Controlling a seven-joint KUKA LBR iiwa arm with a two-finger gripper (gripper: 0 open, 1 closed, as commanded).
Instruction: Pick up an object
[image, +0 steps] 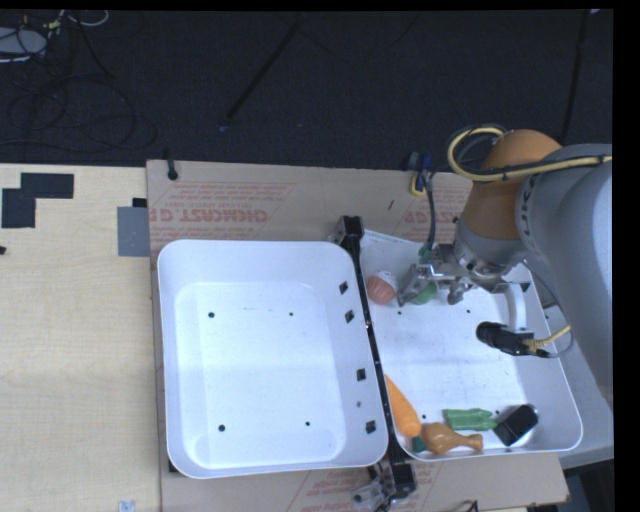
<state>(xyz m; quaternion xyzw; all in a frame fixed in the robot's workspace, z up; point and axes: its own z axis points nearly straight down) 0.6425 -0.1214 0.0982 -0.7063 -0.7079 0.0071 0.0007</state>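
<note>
While the arm reaches in from the right, gripper (432, 281) sits low in right bin (470, 380) back area, touching a green object (424, 293); finger spread: cannot tell. Pinkish ball (380, 289) just beside. Carrot (401, 405), green piece (468, 419), black block (516, 424) near front wall.

You've got the arm (560, 200) reaching in from the right, its gripper (432, 283) low over the far left part of the right bin (560, 400), right at a small green object (424, 293). Just left of that sits a pinkish round object (380, 289), close to the divider. Along the bin's near edge you see an orange carrot (401, 406), a tan pear-shaped piece (448, 438), a green piece (468, 418) and a black block (516, 424). The left bin (200, 262) lies beside it.
</note>
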